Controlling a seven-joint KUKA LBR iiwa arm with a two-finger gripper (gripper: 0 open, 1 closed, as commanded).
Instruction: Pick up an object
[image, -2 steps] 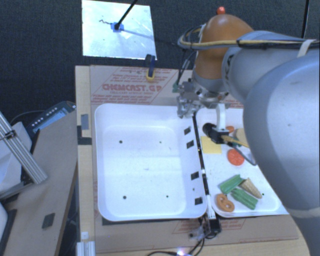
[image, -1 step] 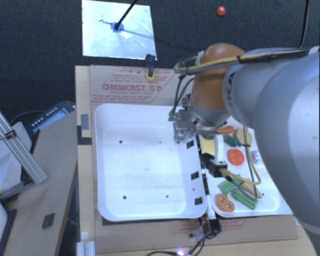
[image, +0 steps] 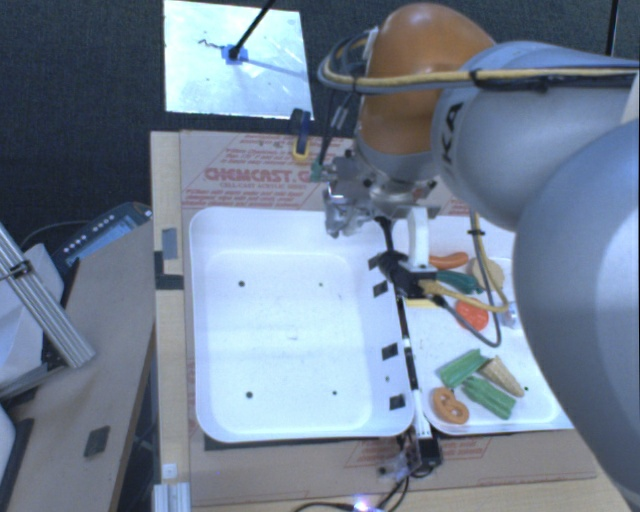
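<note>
Tool (image: 342, 214): over the left bin's (image: 285, 335) far right corner; grip state cannot be told.
Right bin (image: 535, 412): holds pretzel (image: 449, 406), green block (image: 489, 396).

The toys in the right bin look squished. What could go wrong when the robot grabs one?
The gripper hangs at the far corner of the left white bin, away from the toys: a grab may catch nothing. The green stick toy, tan cone and brown pretzel crowd together, so it may knock neighbours.
</note>
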